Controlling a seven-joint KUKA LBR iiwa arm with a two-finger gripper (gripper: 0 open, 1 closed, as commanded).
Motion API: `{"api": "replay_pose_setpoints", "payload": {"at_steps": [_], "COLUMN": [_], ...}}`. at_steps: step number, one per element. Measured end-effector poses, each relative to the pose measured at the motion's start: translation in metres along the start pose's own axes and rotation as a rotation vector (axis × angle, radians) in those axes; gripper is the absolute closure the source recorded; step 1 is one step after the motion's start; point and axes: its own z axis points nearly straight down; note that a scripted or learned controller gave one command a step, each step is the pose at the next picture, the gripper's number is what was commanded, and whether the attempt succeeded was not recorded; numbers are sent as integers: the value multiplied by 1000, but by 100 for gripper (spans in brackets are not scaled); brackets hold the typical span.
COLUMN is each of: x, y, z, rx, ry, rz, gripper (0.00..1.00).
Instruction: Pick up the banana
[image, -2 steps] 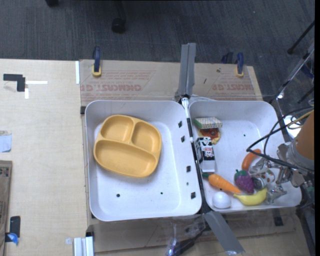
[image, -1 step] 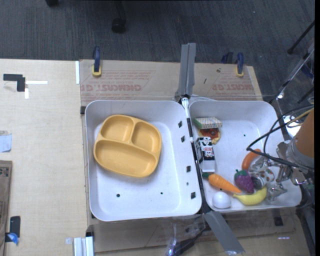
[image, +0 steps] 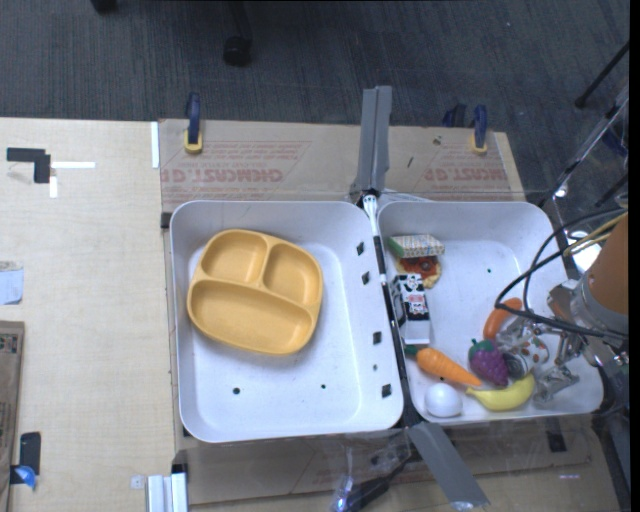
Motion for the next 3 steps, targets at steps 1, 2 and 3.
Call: {"api": "replay_pose_setpoints", "payload": {"at_steps": [1,2,3], "x": [-24,-21,-4], "y": [28,19,6], "z": [-104,-134,-41], "rx": [1,0,-3], "ry": [-1,-1,2], "rz": [95,5,-334], "gripper": [0,0,0]}}
